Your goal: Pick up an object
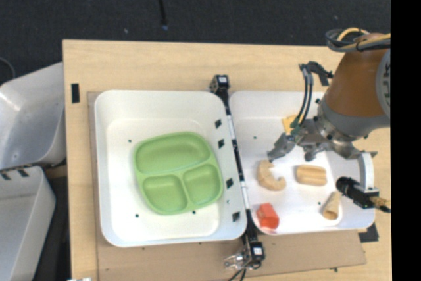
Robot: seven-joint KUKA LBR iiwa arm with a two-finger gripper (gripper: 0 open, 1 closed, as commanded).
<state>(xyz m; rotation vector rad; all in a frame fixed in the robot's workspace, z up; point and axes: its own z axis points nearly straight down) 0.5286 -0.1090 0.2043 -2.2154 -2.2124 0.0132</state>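
Two white bins side by side on the bench [79,161] — green divided plate [178,172] in the left bin [112,207]. In the right bin [260,115]: croissant [270,176], bread roll [310,175], red block [267,216], cone [331,206] — hand [297,145] hovering above.
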